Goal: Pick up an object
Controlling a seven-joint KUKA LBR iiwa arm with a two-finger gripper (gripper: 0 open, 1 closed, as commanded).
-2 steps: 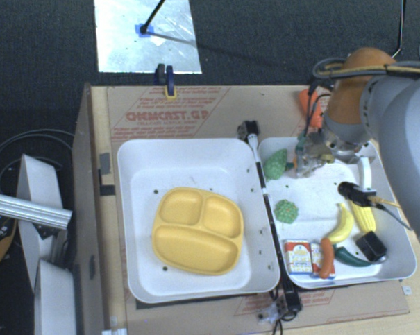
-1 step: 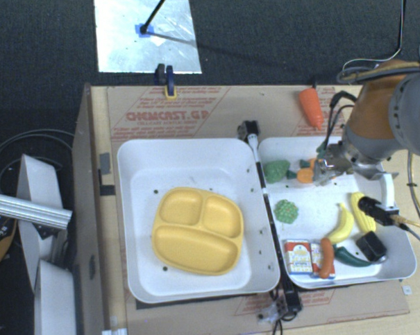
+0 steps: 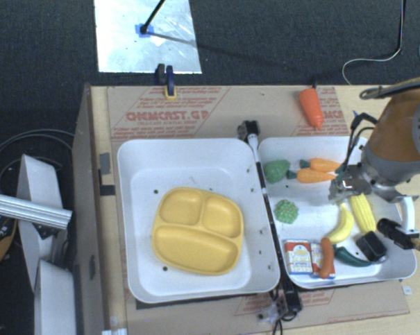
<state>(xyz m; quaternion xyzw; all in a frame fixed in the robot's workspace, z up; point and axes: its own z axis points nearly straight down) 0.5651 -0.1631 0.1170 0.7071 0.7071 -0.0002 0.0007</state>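
A robotics lab: 2 white bins (image 3: 195,153) on a cardboard-topped bench (image 3: 193,108), cables (image 3: 14,147) lying left of it.

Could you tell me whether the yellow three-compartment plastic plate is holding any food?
Empty: the yellow three-compartment plastic plate shows bare yellow in all compartments, lying flat in the left white bin.
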